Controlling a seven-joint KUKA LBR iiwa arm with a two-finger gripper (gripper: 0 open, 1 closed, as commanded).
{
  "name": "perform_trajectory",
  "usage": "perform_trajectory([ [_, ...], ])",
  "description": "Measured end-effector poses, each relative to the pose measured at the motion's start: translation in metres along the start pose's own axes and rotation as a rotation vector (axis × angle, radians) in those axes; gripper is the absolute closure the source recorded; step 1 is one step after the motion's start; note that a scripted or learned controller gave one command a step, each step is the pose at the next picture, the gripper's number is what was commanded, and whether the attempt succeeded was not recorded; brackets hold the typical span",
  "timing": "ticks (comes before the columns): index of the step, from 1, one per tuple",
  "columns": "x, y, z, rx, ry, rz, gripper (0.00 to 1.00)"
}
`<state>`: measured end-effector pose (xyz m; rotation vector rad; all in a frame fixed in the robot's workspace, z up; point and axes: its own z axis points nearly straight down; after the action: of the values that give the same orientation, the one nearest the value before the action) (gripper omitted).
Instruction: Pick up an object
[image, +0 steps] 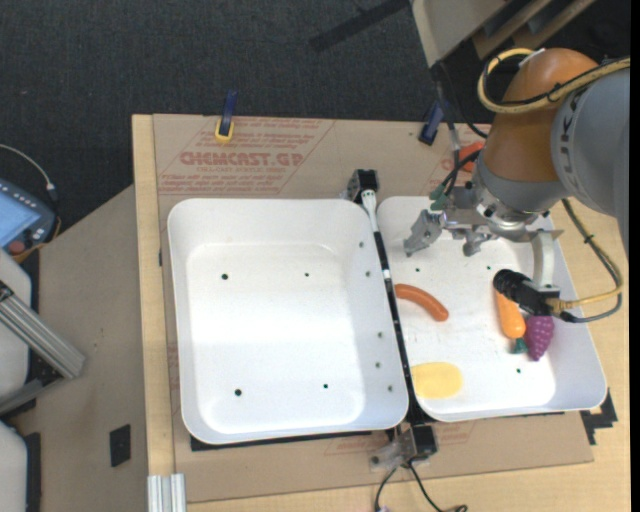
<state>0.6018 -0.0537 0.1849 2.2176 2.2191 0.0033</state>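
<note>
Two white bins (200, 330), one sausage (421, 301), carrot (511, 315), grape bunch (539, 336), yellow disc (437, 379).

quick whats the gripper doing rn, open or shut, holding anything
gripper: open, nothing between its fingers, hovering over the back of the right bin; the sausage, carrot and grapes lie apart from it.

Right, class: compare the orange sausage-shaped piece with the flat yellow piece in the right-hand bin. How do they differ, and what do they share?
The orange sausage is long, thin and slightly curved; the yellow piece is a broad, flat oval. The sausage is deep orange, the yellow piece pale. The sausage lies nearer the claw; the yellow piece lies by the bin's near rim. Both rest untouched on the right bin floor, near the divider.
</note>
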Motion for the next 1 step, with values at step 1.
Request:
perform_trajectory([
  [1, -0.0269, -0.1096, -0.0298, 0.012, 0.004, 0.007, 0.0],
])
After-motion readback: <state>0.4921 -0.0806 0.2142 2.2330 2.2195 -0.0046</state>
